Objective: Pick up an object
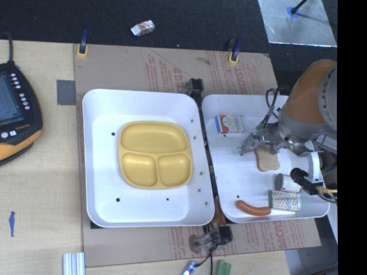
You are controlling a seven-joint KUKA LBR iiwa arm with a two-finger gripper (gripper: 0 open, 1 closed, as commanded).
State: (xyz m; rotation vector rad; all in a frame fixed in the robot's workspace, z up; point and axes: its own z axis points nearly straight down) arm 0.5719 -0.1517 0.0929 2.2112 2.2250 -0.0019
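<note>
My gripper [261, 144] hangs low in the right bin [229, 176], at the end of the grey arm with its orange band [307, 96]. A tan slice of toast [268, 161] lies right beneath and just in front of it, partly covered. To its left, near the bin's back, lies a small white, blue and red carton [229, 124]. A brown sausage [253, 208] and a labelled can [285, 201] on its side rest by the front wall. Beside the can sits a small grey piece [278, 181].
The left bin [97, 153] holds a yellow divided plate [155, 153]. A teach pendant [14, 110] lies on the bench at the far left. Clamps [83, 43] pin the cardboard sheet at the back.
</note>
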